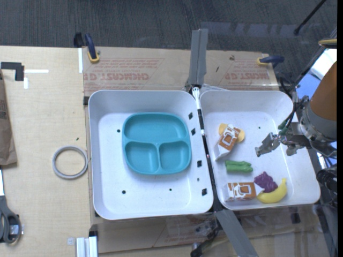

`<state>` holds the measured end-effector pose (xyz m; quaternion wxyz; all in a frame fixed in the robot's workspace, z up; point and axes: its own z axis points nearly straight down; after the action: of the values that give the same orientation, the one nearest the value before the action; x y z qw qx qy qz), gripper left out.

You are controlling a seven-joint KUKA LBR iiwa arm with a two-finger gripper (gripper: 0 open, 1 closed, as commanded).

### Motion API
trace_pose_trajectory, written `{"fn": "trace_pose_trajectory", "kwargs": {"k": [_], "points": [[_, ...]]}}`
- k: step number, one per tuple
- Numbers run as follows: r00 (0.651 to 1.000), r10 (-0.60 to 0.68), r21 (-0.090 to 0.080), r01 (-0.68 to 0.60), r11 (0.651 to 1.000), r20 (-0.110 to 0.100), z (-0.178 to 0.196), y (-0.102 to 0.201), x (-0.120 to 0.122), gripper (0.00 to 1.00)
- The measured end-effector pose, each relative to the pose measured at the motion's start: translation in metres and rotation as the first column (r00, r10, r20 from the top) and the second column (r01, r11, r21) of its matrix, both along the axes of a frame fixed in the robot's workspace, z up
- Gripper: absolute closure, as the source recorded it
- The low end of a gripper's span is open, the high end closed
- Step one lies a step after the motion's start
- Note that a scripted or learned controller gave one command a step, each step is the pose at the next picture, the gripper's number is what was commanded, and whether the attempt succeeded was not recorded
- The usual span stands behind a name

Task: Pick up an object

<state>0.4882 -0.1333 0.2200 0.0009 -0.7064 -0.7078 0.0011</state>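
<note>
The counter (43,116) carries two white bins; the right bin (252,103) holds the toys, the left bin (102,159) a teal divided plate (157,143). The gripper (274,143) hovers over the right bin, its jaws apart and holding nothing. Best to descend straight onto the green piece (238,166), which lies apart from the carton (240,191), the grapes (266,181) and the banana (273,193). The arm (321,111) is cut off at the right edge

A teal divided plate (157,143) is lying in the left bin (102,159). A grey tape ring (70,161) is resting on the wooden bench (43,122), left of the bins. Scissors (8,225) are showing at the bench's lower left edge, and a brown paper bag (5,127) at its left edge.
</note>
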Motion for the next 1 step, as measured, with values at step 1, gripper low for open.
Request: {"fn": "trace_pose_trajectory", "kwargs": {"k": [1], "points": [[0.995,0.103,0.000,-0.103,0.995,0.007,-0.1260,0.0157,0.0287,0.00]]}}
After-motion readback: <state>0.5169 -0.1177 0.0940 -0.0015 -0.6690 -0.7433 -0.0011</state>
